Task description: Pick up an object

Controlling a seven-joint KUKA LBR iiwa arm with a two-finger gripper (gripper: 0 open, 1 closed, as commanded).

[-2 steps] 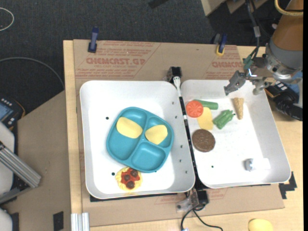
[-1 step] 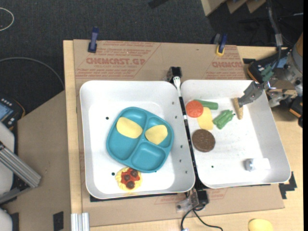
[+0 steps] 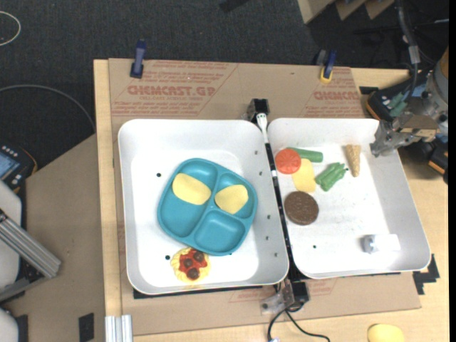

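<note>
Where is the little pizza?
The little pizza lies in the left bin, near its front edge, just below the blue divided plate.

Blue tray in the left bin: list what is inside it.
The blue tray holds two yellow pieces: one in its upper-left compartment, one in its upper-right. Whatever lies beneath the pieces is covered.

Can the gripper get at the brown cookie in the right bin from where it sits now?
Probably yes. The cookie lies flat with open bin floor on its right, and the gripper is at that bin's upper right rim, nothing between them.
</note>
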